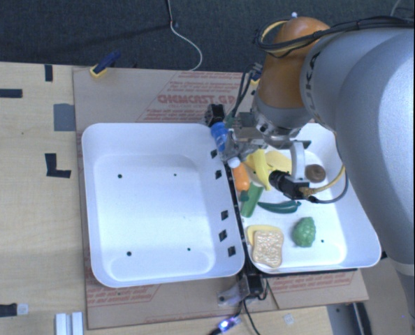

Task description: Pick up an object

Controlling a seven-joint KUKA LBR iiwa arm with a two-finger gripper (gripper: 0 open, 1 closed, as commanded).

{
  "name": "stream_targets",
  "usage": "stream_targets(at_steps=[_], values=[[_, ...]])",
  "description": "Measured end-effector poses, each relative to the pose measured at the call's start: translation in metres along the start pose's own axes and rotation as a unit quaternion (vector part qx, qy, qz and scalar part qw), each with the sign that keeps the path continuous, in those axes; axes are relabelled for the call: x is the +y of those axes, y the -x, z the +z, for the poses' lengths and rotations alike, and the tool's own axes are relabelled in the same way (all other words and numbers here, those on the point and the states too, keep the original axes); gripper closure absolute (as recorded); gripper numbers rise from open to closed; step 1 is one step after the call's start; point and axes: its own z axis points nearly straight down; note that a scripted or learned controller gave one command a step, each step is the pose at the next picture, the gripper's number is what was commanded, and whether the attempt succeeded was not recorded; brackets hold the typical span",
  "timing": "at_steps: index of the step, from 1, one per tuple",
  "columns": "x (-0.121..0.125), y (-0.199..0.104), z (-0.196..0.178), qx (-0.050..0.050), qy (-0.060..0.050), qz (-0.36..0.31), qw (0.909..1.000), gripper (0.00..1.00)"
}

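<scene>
The grey arm [361,110] fills the frame's right, hiding part of the right bin [354,246]. Its gripper [263,160] hangs over a yellow banana [272,166]; whether it grips cannot be told. Below lie a bumpy green broccoli [304,232] and a textured cracker [267,246].

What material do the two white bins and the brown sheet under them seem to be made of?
The two white bins look like thin moulded plastic with a smooth, slightly glossy finish: their corners are rounded and the floors show soft reflections. The brown sheet under them looks like corrugated cardboard, matte, with faded red print and a cut straight edge. Neither material can be confirmed from the look alone.
</scene>
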Motion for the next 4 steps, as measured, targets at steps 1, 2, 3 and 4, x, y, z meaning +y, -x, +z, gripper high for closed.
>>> stream_targets(at_steps=[1, 2, 3, 4], values=[[0.011, -0.041, -0.204, 0.000, 0.010, 0.000, 0.9999, 1.00], [0.021, -0.079, -0.319, 0.000, 0.008, 0.000, 1.0000, 1.00], [0.001, -0.078, -0.338, -0.001, 0.002, 0.003, 1.0000, 1.00], [0.044, -0.047, -0.335, -0.002, 0.001, 0.005, 1.0000, 1.00]])
